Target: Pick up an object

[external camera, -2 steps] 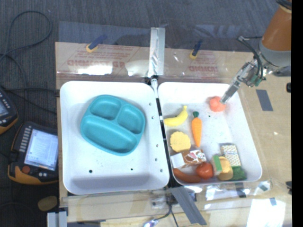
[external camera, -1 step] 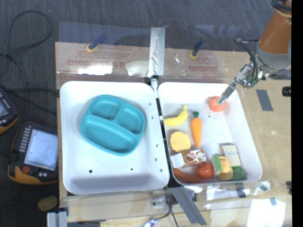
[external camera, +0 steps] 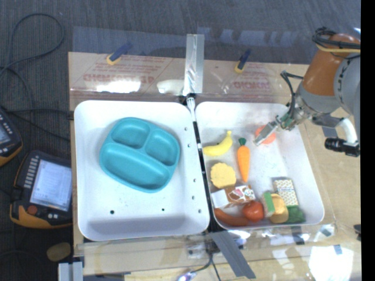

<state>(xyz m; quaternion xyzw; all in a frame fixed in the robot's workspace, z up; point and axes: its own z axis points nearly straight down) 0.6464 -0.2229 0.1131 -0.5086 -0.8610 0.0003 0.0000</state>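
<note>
My gripper [external camera: 274, 126] reaches in from the right and hangs low over the back of the right bin [external camera: 310, 174]. A small orange-red piece [external camera: 264, 135] lies right at its tip, blurred; I cannot tell whether it is gripped or just lies on the bin floor. In front of it lie a yellow banana [external camera: 218, 147], an orange carrot [external camera: 243, 161] and a round yellow biscuit [external camera: 222, 174]. Along the front wall sit a small white-and-brown carton [external camera: 234, 195], a red tomato [external camera: 254, 211], a red sausage [external camera: 229, 218], a patterned cracker box [external camera: 284, 189] and yellow and green toys [external camera: 280, 209].
The left bin [external camera: 88, 209] holds a blue divided plate [external camera: 140, 154]. A raised divider [external camera: 199, 157] separates the two bins. The arm's orange band [external camera: 322, 72] stands above the right bin's back right corner. Bare bin floor lies at the right bin's back left.
</note>
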